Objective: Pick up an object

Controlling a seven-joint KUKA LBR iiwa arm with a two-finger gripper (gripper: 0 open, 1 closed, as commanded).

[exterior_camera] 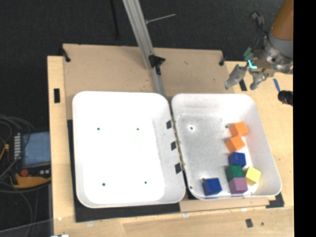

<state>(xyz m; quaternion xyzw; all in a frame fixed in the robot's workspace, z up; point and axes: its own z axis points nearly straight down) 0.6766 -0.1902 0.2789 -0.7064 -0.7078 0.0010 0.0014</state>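
The gripper (245, 80) hangs above the bench just beyond the far rim of the right bin (207, 105), near that bin's far right corner. Its two fingers (235, 77) are spread apart with bare bench showing between them — nothing is held. The grey wrist and the orange band of the arm (282, 21) rise from it toward the upper right.

All the blocks lie inside the right bin, gathered along its right wall and near edge. Two orange blocks (239, 129) sit closest to the gripper, one just behind the other and touching or nearly so. Nearer the bin's front edge comes a blue block (237, 159), then a green block (234, 172) and a purple block (238, 184) packed close together, with a yellow block (253, 175) just beside them against the right wall. A second blue block (212, 186) sits apart from this cluster, toward the middle of the bin's near edge.

The left bin (121, 147) lies beside the right bin, their inner rims meeting — a slanted metal post (140, 33) stands behind that seam.
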